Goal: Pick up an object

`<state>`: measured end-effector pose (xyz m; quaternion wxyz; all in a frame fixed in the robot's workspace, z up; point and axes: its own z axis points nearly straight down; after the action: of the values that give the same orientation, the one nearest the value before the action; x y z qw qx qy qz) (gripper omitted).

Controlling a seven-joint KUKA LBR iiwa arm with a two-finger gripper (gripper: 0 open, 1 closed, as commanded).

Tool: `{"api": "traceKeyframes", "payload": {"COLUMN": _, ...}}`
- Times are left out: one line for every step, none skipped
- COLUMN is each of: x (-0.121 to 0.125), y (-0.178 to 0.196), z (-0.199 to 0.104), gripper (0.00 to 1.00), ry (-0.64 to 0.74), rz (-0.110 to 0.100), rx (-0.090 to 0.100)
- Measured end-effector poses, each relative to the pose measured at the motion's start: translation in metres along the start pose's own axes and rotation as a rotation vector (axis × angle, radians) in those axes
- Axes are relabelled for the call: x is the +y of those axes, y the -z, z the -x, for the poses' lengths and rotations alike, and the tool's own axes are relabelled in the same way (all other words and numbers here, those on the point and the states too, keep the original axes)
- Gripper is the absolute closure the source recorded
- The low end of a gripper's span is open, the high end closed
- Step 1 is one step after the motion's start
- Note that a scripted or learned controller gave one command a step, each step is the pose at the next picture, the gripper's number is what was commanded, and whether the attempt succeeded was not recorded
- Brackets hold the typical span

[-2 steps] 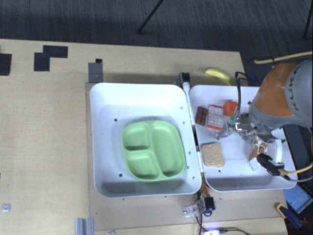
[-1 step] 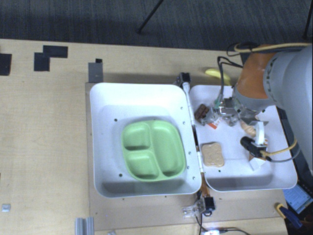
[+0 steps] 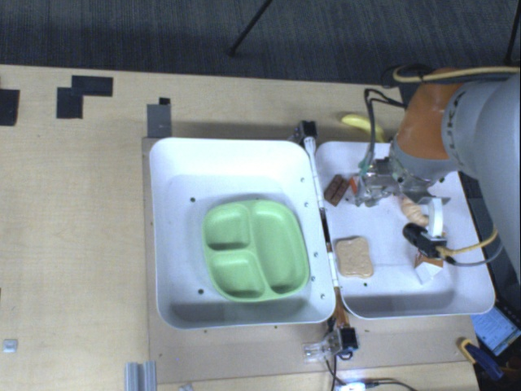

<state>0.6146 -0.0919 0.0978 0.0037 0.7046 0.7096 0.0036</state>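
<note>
The left bin (image 3: 167, 243) holds a green three-compartment plate (image 3: 255, 249), lying flat near its middle. Just beside it, the right bin (image 3: 407, 306) holds the loose things. A small brown block (image 3: 334, 189) lies near that bin's left wall, toward the far end. Nearer the front lies a flat tan square, perhaps a slice of bread (image 3: 354, 257).

The gripper (image 3: 370, 189) is low in the right bin, just right of the brown block, and whether they touch is unclear. I cannot tell how its jaws stand, and nothing is visibly held. A small beige lump (image 3: 415, 211) lies right of the gripper. A yellow object (image 3: 356, 122) rests on the bench behind the bin.
</note>
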Motion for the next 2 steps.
{"api": "traceKeyframes", "payload": {"x": 0.0252, "y": 0.0164, "z": 0.0688, "gripper": 1.00, "ry": -0.004, "rz": -0.006, "rx": -0.002}}
{"api": "traceKeyframes", "payload": {"x": 0.0242, "y": 0.0154, "z": 0.0671, "gripper": 0.00, "ry": -0.003, "rz": -0.012, "rx": 0.002}}
